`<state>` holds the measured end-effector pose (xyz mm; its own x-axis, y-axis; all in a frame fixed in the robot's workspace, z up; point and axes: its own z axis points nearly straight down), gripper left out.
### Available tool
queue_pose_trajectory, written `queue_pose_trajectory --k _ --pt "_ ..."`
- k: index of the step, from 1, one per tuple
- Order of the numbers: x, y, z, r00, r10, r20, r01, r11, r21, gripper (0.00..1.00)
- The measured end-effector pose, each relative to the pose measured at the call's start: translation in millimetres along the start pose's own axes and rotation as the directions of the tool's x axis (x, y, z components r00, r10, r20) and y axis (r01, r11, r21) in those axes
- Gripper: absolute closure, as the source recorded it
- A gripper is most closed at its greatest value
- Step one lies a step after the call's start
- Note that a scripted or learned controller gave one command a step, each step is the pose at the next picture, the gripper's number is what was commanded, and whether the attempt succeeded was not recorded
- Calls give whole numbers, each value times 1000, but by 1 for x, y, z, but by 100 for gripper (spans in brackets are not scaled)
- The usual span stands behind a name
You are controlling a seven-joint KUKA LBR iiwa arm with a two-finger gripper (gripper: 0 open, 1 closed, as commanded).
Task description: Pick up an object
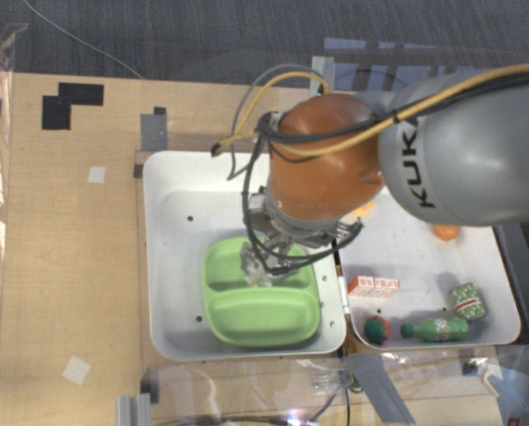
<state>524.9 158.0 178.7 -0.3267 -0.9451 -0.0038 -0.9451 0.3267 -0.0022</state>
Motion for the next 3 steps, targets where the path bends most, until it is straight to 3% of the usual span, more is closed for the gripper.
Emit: queue_pose_trajectory --k 1,2,3 --pt "37 27 34 848 -530 0 530 848 0 100" --pt "-20 37 -106 995 -104 6 104 995 9 100" --pt "106 -9 -16 985 -173 -4 173 985 -3 100"
